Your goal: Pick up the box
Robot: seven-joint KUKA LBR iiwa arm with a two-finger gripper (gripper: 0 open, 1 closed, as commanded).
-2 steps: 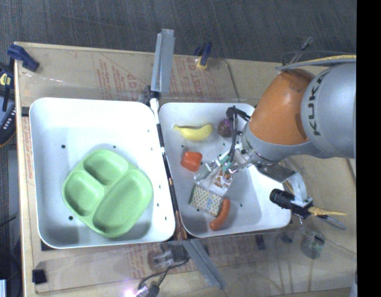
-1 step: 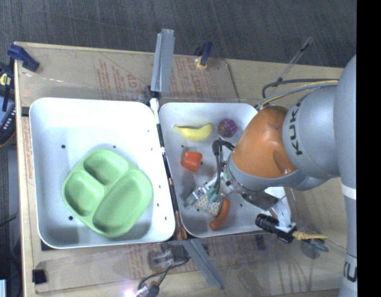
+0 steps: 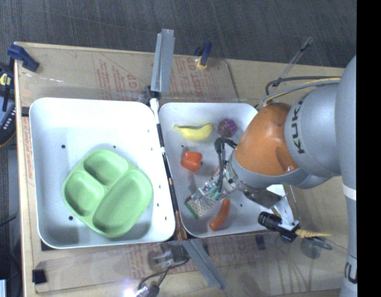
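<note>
Jaws [image 3: 212,190] sit low in the right bin [image 3: 246,111], right at the box [image 3: 200,204], touching or nearly so; whether they are parted or closed on it cannot be made out. Beside the box, just below the jaws, lies a sausage [image 3: 220,215]. Above the jaws are a red pepper [image 3: 191,160], a banana [image 3: 193,131] and a purple fruit [image 3: 227,127]. "KUKA" is printed on the arm [image 3: 314,135].

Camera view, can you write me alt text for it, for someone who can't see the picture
A grey and orange robot arm reaches from the right into the right bin, its gripper down at a small box near the bin's front. Around it lie a banana, a purple fruit, a red pepper and a sausage. The left bin holds a green divided plate.
</note>
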